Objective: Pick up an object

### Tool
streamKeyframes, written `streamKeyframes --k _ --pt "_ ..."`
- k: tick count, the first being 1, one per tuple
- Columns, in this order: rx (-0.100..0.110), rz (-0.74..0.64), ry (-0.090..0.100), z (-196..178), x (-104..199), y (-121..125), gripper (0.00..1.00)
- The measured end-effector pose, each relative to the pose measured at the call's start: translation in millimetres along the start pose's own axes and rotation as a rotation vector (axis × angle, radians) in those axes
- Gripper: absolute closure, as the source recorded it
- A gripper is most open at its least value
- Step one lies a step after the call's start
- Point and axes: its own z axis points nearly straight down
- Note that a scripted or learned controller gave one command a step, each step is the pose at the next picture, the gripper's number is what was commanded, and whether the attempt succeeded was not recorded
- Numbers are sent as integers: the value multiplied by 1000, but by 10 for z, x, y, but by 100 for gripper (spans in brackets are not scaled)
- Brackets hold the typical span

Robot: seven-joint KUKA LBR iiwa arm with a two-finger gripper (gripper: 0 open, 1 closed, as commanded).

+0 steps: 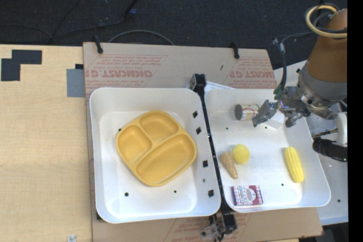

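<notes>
Near edge, right bin (317, 199): small red-and-white packet (247, 195). Beyond it: corn cob (294, 164) at right, yellow ball (241, 153) touching tan cone (229, 164). Left bin (108, 139): yellow divided tray (156, 147). Far end, right bin: small grey cylinder (244, 112) (blurred, lying flat). Gripper (276, 112) just beside it, fingers spread, nothing between them.

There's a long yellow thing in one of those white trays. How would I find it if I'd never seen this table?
Look at the right-hand white bin, the one without the yellow divided plate. Near its right wall lies a corn cob, lengthwise and alone. The yellow ball nearby is round; the cob is long and ridged.
</notes>
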Motion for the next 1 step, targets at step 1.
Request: streamKeyframes --k 1 --pt "-12 -2 -2 -61 -2 21 0"
